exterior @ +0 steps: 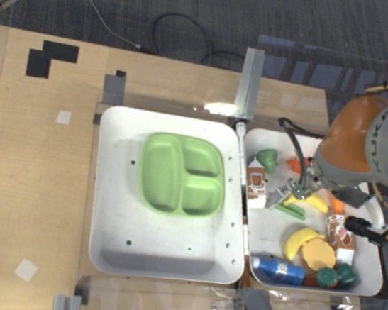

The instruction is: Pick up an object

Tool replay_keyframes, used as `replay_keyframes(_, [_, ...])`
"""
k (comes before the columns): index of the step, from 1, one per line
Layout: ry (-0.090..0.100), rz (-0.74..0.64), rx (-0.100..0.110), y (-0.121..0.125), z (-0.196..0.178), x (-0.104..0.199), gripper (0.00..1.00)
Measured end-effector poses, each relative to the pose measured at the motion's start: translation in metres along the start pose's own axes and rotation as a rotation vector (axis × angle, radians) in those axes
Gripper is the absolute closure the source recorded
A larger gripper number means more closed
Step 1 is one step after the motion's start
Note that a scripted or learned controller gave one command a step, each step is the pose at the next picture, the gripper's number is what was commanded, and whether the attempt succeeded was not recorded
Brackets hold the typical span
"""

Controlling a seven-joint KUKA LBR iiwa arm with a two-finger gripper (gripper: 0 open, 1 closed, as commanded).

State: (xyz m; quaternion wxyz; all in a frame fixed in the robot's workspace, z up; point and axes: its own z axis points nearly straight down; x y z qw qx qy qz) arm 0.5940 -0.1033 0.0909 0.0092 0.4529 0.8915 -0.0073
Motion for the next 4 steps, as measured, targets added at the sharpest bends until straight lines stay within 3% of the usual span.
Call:
replay_keyframes(1, [0.007,0.101,-0.013,-0.01,0.001,-0.001,0.0])
replay_keyframes(2, [0.009,0.277,-0.017,-0.042,0.001,0.029,0.0])
replay_keyframes(3, [0.007,0.272,-0.021,-0.04,-0.008,0.028,1.0])
replay_keyframes(4, [0.021,0.38,-0.005,-0.008,-0.102,0.049,1.0])
